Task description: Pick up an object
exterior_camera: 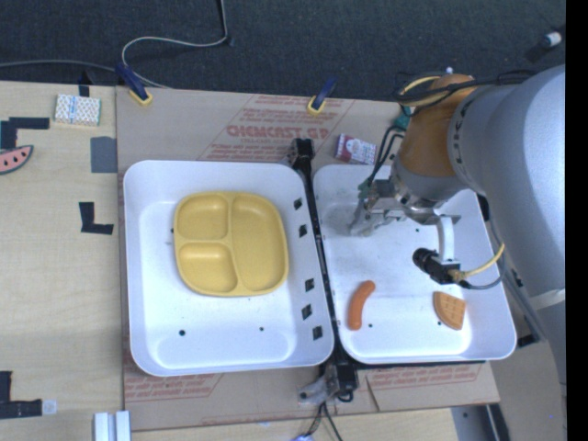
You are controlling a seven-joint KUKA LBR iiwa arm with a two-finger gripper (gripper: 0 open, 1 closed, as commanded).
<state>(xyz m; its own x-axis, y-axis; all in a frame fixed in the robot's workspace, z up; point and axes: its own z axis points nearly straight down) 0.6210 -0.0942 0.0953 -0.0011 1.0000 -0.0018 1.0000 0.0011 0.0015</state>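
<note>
**Desk:** Where is the gripper right now?

**Me:** I see the gripper (pixel 366 220) low over the upper left part of the right bin (pixel 404 338), with the grey arm (pixel 514 154) and its orange band (pixel 432 145) reaching in from the right. Whether the tool is wide or narrow I cannot tell from this slanted view. Nothing shows between its tips.

**Desk:** And the things to pick?

**Me:** The sausage (pixel 360 303) lies below the gripper, toward the near edge of the same bin, tilted and well apart from the tool. The cracker (pixel 449 309) sits down and to the right of the gripper, near the bin's lower right corner, just under a yellow cable (pixel 482 269) that hangs from the wrist.

**Desk:** Anything on the other side?

**Me:** To the left of the gripper, across the divide between the bins, I see the yellow plate (pixel 230 243) with three compartments resting in the left bin (pixel 156 338). A small packet (pixel 355 149) lies on the cardboard above the gripper, just outside the right bin.
</note>
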